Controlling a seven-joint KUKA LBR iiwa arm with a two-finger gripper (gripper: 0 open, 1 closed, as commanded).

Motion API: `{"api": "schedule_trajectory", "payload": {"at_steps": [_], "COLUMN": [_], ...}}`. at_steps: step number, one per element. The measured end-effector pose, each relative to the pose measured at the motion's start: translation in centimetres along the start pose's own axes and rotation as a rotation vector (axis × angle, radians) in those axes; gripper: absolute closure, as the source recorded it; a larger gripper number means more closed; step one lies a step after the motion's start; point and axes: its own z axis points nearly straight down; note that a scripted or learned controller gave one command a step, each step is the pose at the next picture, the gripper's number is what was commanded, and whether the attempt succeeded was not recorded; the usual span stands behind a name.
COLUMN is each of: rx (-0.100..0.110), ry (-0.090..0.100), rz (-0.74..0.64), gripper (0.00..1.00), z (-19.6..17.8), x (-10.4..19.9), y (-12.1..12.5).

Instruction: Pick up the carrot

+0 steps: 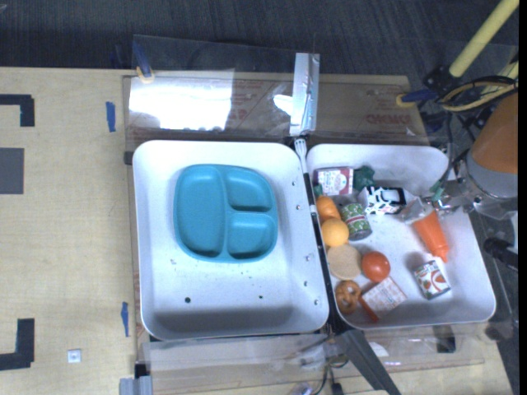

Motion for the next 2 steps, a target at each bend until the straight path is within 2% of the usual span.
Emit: {"api": "schedule_trajectory", "payload": {"at_steps": [1,2], "rx": [0.002,0.002], "ry": [-0.007,-0.006], "rz": [0.527,0.641], "gripper": [1.0,1.0], "z": [1.1,1.1], "x": [5.8,1.5], "y": [1.6,1.7]}}
